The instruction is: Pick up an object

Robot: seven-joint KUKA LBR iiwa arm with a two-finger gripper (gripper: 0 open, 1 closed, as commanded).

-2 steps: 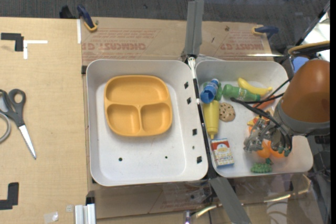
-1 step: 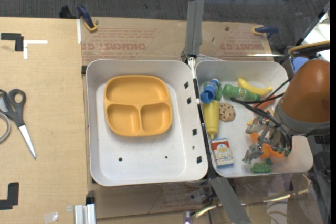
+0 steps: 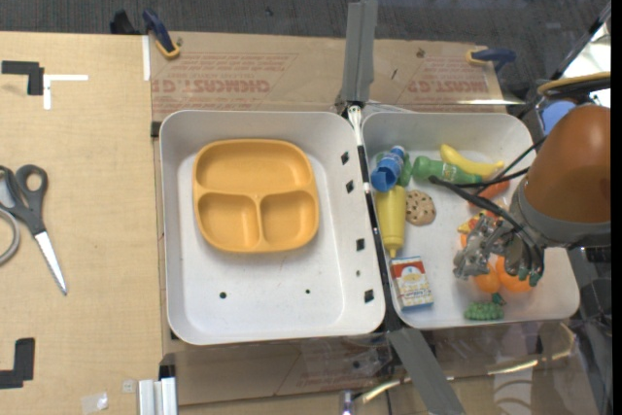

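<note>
Hovering low over the lower right corner of the right bin, the hand sat among a tight cluster of small toys, right against an orange object that looked the likeliest thing to be picked. Whether the hand was spread or closed could not be told from above, since the wrist and cabling hid its tips, and nothing was plainly seen between them. The risk, as I judged it, lay in the crowding: a small green piece lay just beside the orange object, so a closing hand could catch two things at once or nudge the orange one aside against the bin wall and close on nothing. The near wall and the right wall stood close by, leaving little room to shift sideways; open room lay toward the bin's middle, between the cookie and the cluster, and straight up. A yellow bottle, a small red box and a banana lay well apart. The left bin held a yellow divided plate.
</note>
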